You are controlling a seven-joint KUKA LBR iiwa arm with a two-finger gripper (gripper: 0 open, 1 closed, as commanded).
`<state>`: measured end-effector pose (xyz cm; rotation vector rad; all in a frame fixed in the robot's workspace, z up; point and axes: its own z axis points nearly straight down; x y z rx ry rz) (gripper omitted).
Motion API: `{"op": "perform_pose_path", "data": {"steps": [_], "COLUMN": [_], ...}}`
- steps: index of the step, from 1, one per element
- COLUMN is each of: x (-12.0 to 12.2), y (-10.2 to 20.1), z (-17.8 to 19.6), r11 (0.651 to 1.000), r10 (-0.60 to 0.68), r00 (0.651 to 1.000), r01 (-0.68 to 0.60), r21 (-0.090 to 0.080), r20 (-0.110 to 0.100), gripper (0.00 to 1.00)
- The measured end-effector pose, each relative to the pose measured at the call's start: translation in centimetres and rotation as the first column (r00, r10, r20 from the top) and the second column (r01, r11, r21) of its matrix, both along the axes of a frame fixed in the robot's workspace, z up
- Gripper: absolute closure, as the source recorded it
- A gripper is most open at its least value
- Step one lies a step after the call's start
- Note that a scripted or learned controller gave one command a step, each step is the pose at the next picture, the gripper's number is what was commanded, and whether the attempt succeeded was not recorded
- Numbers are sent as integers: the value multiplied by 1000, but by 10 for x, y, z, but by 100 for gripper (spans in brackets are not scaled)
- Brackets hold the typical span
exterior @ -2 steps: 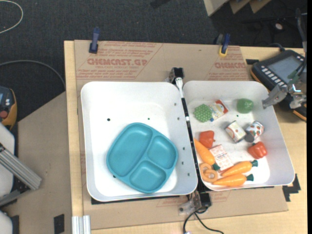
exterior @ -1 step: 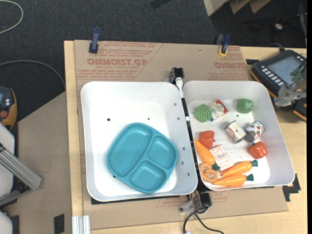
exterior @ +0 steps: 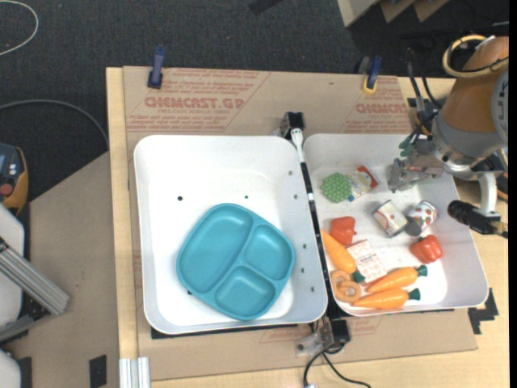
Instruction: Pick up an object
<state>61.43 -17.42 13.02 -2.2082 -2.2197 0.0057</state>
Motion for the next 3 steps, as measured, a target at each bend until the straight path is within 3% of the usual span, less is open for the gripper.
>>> {"op": "perform_pose_path", "data": {"steps": [1,2,3], "x": [7,-11,-74], "y": [124,230,243], "z": [58,54,80], "r11": [1000,1000,1000], "r10": [7,5,-3], "r00": [1000,1000,1000], "r01": [-7,-5,3], "r21": [-1,-1,-3], "r20": [16,7,6], "gripper": [100,100,100]}}
